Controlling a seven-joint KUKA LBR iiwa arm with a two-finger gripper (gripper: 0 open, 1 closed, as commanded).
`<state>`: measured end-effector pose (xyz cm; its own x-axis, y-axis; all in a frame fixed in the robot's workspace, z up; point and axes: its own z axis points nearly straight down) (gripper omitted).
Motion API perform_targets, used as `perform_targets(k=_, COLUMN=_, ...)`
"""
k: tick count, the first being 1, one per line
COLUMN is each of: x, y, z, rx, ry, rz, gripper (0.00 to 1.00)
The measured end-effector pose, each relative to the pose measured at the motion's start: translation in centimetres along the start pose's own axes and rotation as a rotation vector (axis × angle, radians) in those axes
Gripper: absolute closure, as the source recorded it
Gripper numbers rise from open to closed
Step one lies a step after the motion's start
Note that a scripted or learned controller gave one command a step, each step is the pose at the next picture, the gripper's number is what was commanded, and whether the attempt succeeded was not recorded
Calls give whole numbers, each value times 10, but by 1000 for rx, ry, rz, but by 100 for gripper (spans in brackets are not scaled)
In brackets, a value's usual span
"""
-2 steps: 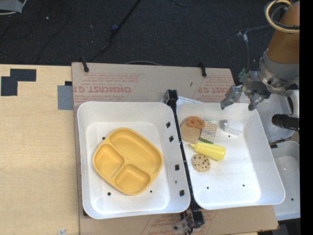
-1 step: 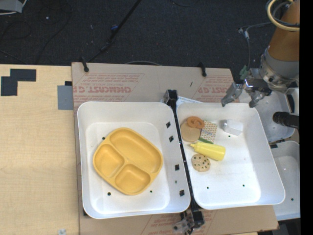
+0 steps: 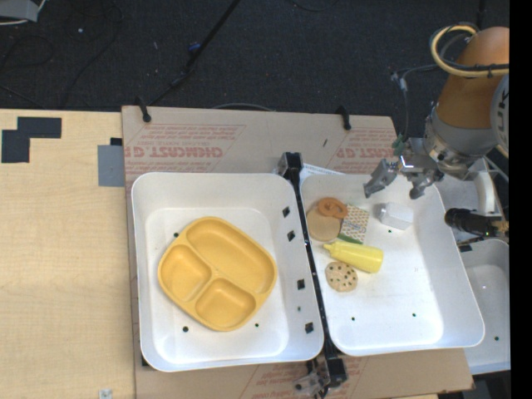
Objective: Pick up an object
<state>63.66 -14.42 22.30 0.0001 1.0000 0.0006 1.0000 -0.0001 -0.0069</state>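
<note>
A: Right-hand shallow white bin [image 3: 453, 306]: a yellow plastic corn cob [image 3: 357, 256] lies beside a speckled round cookie [image 3: 341, 277], a tan round biscuit [image 3: 326, 219] and a small clear block [image 3: 395, 216].

B: The end effector [image 3: 399, 181] hovers over the bin's far rim, fingers spread, holding nothing.

A: The risk: clustered items. A descent could nudge neighbours, or pinch two.

B: The clear block, nearest, may slip. Left bin's yellow divided plate [image 3: 218, 271] sits well apart on the surface.
</note>
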Motion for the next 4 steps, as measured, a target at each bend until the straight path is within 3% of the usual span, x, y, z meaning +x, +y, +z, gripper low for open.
perform_targets(k=2, x=7, y=-3, z=112, rx=2, ry=1, rz=0, gripper=0)
perform_targets(k=3, x=7, y=-2, z=97, rx=-2, ry=0, rz=1, gripper=100)
perform_targets(k=4, x=2, y=-8, z=52, rx=-8, ry=-1, rz=2, gripper=100)
